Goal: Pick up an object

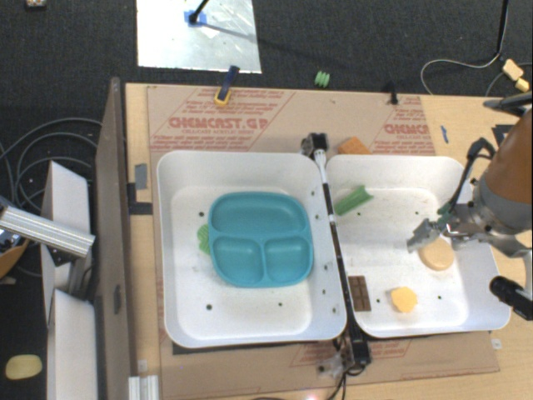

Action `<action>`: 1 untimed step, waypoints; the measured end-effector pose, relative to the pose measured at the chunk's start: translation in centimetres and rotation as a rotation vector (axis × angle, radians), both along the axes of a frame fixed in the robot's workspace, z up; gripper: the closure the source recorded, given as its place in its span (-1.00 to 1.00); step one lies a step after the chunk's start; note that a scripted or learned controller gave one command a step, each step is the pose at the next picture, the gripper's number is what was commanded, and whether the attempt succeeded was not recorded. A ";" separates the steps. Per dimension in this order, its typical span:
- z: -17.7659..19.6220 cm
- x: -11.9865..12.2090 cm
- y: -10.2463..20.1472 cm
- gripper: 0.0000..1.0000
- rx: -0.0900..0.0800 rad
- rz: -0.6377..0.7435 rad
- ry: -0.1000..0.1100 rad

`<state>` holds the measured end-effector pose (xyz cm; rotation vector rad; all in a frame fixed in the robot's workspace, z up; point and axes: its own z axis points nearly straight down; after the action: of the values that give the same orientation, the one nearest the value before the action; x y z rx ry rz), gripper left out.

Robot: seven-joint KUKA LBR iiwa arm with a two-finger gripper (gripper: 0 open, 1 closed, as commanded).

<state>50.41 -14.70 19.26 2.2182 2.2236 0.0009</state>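
Tan disc (437, 257) sits right of frame centre in the right bin (379, 173), our claw (426, 234) touching its upper-left edge; can't tell the claw's state. We judge it light, rigid, smooth: pinch across its rim.

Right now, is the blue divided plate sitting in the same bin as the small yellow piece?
No, the blue divided plate lies in the left bin, while the small yellow piece lies in the right bin.
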 end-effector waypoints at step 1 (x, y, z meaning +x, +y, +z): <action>-9.0 2.4 -3.2 -1.00 0.000 -0.003 0.005</action>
<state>52.79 -17.95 10.26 2.2242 2.2225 -0.0041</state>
